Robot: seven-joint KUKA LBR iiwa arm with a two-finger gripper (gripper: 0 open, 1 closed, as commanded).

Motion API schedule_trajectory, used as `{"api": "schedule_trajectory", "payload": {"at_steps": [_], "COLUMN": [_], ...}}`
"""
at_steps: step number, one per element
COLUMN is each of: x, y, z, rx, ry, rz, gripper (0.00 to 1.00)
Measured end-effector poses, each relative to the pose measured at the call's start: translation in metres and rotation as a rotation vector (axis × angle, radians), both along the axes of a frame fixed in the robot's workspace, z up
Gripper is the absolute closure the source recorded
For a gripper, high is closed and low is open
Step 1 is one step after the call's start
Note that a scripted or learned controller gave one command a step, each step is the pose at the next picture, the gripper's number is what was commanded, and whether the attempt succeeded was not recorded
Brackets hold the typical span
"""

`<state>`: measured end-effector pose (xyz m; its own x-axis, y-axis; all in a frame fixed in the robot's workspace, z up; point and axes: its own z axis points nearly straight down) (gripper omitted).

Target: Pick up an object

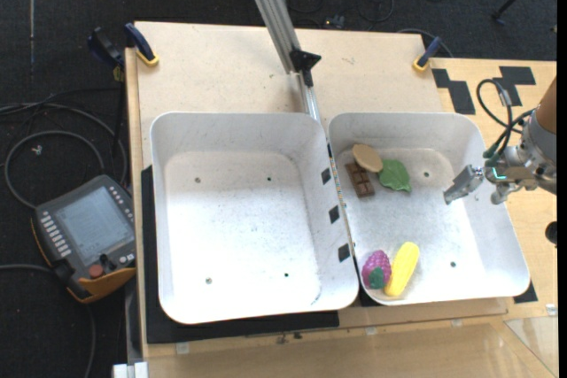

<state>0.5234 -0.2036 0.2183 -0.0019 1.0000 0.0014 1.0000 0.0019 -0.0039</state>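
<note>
Right bin [496, 235] held all objects: green piece [395, 176], yellow corn [402, 269], tan disc [368, 158], brown block [361, 181], purple berry [376, 266]. End effector [478, 184] over right rim, apparently spread, gripping nothing. Pick not yet made.

Two bins [177, 137], five toy foods [400, 268]

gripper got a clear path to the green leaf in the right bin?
Probably yes. The gripper sits over the right bin, with bare floor between it and the green leaf. The brown block lies on the leaf's far side.
</note>
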Motion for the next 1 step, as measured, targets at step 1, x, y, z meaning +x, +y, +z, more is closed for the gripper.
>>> {"api": "schedule_trajectory", "payload": {"at_steps": [1], "x": [0.0009], "y": [0.0000], "z": [0.0018], "rx": [-0.001], "ry": [-0.004], "rz": [-0.001], "gripper": [0.00]}}
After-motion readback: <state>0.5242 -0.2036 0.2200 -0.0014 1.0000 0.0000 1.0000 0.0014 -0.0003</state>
